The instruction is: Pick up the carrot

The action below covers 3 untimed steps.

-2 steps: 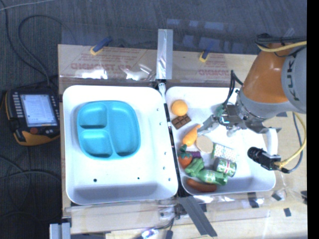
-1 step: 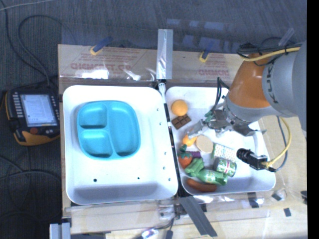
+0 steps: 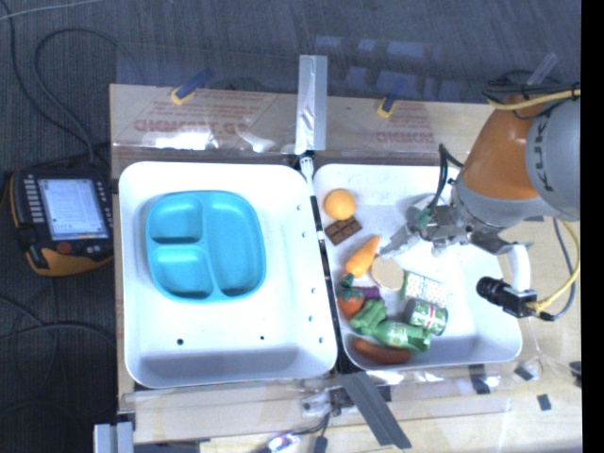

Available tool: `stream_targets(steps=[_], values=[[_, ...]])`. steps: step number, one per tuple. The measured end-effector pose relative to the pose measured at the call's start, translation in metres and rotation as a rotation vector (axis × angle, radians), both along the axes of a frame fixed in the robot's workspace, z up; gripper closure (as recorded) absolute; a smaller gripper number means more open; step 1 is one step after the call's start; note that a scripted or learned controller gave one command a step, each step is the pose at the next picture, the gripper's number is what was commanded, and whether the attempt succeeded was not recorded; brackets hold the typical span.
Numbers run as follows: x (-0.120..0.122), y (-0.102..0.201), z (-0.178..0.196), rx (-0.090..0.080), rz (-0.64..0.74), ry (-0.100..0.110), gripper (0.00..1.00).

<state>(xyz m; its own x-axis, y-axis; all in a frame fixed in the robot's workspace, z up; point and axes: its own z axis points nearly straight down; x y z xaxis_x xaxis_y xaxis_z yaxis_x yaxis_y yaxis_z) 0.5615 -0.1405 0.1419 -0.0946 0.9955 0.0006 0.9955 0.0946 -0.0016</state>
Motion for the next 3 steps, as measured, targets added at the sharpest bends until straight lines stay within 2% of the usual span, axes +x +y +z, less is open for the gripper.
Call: stream_targets(steps=[1, 2, 3], values=[[-0.004, 0.062, 0.042, 0.0, 0.293, -0.002, 0.0], [0.0, 0.019, -0.047, 0.0, 0.278, -0.002, 0.0], [-0.002, -0.051, -0.035, 0.013, 0.232, -0.005, 0.0]])
